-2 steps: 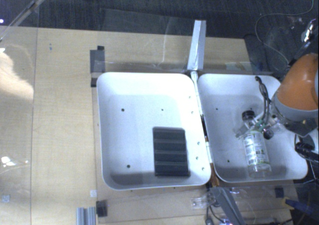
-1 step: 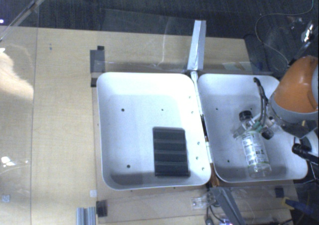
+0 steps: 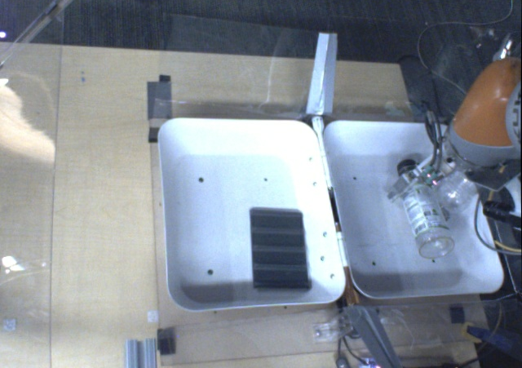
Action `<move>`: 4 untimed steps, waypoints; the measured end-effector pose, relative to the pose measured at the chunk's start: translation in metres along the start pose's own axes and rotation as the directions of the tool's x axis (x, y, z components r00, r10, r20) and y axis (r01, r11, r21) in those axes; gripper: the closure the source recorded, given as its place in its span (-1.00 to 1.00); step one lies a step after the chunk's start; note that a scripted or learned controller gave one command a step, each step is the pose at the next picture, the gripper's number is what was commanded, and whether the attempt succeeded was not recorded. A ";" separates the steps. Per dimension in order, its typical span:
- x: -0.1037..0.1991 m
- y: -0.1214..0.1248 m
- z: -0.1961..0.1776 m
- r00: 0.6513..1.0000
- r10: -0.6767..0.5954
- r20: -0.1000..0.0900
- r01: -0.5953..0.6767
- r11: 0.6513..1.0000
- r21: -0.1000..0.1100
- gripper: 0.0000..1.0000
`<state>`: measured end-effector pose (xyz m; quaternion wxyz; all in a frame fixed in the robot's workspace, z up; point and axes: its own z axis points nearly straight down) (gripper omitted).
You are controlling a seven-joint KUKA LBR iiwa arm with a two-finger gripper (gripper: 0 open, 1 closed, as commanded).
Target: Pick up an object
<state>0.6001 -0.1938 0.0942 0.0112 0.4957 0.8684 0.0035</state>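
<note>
Worktop [image 3: 98, 219]: pale wood surface, bearing two shallow white bins side by side, touching along their inner walls.
Left bin [image 3: 175, 195]: holds one dark ribbed block.
Dark ribbed block [image 3: 279, 249]: flat on the floor of the left bin, against its near edge, toward the near right corner; well apart from the arm.
Right bin [image 3: 359, 195]: holds one clear plastic bottle.
Clear plastic bottle [image 3: 426, 215]: lying on its side in the right half of the right bin, long axis running roughly from the far edge toward the near edge, slightly slanted; paper label visible round its middle; open or capped end not distinguishable.
Arm [image 3: 488, 113]: grey with orange band, reaching in over the right edge of the right bin.
End effector [image 3: 426, 175]: low over the right bin, at the far end of the bottle, touching or just above it; contact not determinable.
End effector state: cannot tell whether spread or closed; bottle not visibly lifted off the bin floor.
</note>
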 end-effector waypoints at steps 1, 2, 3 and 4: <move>-0.022 0.040 0.004 0.996 0.089 -0.006 -0.089 0.996 0.005 -1.00; -0.013 0.058 0.006 0.993 -0.117 -0.011 0.117 0.993 0.023 -1.00; -0.007 0.067 -0.004 0.992 -0.128 -0.014 0.128 0.992 0.008 1.00; 0.019 0.083 -0.077 0.957 -0.291 -0.014 0.291 0.957 0.006 1.00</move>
